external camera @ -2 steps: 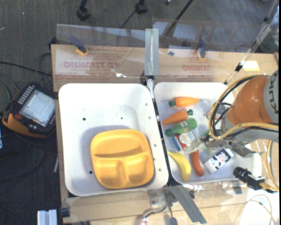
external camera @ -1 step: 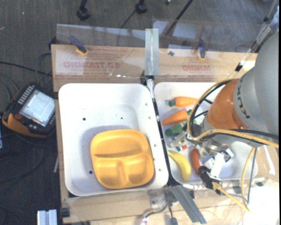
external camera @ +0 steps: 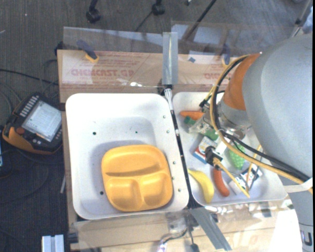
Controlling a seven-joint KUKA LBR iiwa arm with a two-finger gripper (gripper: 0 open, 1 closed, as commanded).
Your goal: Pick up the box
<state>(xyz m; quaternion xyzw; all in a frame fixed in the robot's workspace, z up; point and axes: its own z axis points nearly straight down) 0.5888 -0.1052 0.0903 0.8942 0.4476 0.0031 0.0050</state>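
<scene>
A small white box with red and blue print [external camera: 201,152] lies in the right bin [external camera: 273,192], near its left wall. My gripper [external camera: 221,150] hangs low over the middle of that bin, just right of the box, under the grey arm and its orange band [external camera: 234,91]. Yellow and black cables cross in front of it. The arm hides much of the bin's right half.
Around the box lie an orange carrot [external camera: 191,114], green pieces [external camera: 193,122], a yellow banana [external camera: 203,184], a red sausage [external camera: 221,182], a green item [external camera: 236,158] and a striped packet [external camera: 248,177]. A yellow divided plate [external camera: 137,176] sits in the left bin [external camera: 86,114].
</scene>
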